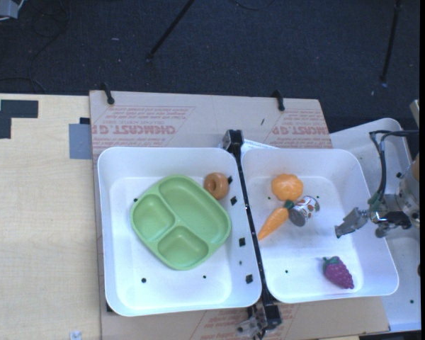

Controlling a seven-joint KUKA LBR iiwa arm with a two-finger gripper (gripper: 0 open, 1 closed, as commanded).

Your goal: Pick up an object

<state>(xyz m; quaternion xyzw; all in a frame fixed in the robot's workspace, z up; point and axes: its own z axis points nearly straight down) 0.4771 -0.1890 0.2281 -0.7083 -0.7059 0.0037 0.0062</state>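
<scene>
Purple and knobbly, the toy grape bunch [338, 273] lay at the near end of the right bin [372, 183], closest to the lens, apart from everything else. My gripper [348, 223] hung low over that bin's right side, just up from the grapes, and nothing sat between my fingers; whether they were parted or pressed together I could not tell from that slant.

By my reckoning the pick was not yet made: every object rested on white plastic, so the descent, the squeeze and the lift all remained. Across the bin from me lay a smooth round orange [287, 187], a tapered carrot [273, 223] with a green top, and a small glossy grey-and-white thing [302, 210] touching the carrot's top end; I could not name it.

In the left bin [120, 261] a pale green divided plate [181, 222] of matt plastic sat tilted, with a little brown ring-shaped doughnut [216, 185] just beside its far corner.
</scene>
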